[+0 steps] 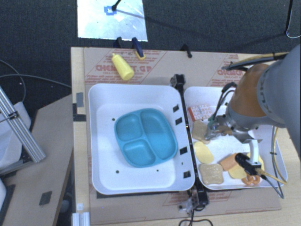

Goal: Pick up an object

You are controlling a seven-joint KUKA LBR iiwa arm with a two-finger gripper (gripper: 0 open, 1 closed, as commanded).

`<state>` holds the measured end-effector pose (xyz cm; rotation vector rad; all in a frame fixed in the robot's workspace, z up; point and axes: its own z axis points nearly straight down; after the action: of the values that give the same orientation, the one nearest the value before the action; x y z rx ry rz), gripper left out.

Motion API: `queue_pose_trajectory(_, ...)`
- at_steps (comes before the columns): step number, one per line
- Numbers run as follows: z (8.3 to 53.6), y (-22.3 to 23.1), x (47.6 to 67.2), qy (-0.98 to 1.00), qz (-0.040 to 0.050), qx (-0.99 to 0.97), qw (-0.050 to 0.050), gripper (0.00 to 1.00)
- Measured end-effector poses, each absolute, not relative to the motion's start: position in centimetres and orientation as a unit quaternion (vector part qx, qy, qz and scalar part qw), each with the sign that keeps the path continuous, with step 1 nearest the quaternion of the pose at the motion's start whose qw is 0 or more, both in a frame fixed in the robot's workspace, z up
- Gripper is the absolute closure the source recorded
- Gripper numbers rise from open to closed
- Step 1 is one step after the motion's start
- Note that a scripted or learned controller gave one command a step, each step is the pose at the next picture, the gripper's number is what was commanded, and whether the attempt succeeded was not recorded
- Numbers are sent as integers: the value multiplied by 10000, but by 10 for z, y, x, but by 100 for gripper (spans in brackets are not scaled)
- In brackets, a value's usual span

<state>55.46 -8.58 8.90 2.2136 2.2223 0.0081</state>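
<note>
Far to the gripper's left, beyond the divider, we see a blue sectioned plate (145,137) lying flat in the left bin (106,173), and up on the table (197,62) behind that bin a yellow bottle (122,67) lies on its side. Our gripper (212,128) is low in the right bin (211,94), right at a tan slab (199,131), with a red-printed packet (201,111) just behind it; whether it is parted or closed we cannot tell. Just in front lie a pale yellow piece (203,152) and a toast-like slice (211,173), and to its right some orange and yellow pieces (235,166). We judge this the reaching-down step onto the tan slab; next comes closing squarely and lifting straight up.
</note>
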Motion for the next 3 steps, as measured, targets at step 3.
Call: queue_pose_trajectory(3,190,-16,545,7109,36,7033,26,100)
